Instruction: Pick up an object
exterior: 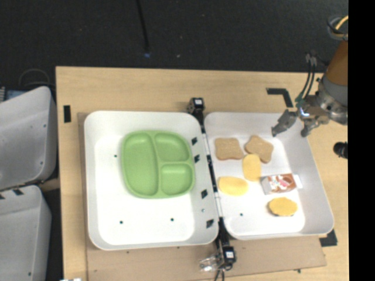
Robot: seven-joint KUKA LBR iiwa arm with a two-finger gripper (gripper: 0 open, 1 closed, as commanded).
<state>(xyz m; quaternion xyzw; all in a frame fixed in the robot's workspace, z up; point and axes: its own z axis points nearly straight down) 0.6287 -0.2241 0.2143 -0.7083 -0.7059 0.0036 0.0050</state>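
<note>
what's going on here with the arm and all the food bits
A robot arm reaches in from the right, its gripper open over the far right corner of the right bin, holding nothing. That bin holds two toast pieces, two pale yellow slices, a small packet and an orange-yellow round piece. The left bin holds a green divided plate. Nothing has been picked up yet.

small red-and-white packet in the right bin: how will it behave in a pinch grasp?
The packet lies flat, so the fingers probably get little edge and may slide over it. It looks like a thin wrapper, likely light and crinkly. It touches no food piece, though a yellow piece lies close below.
</note>
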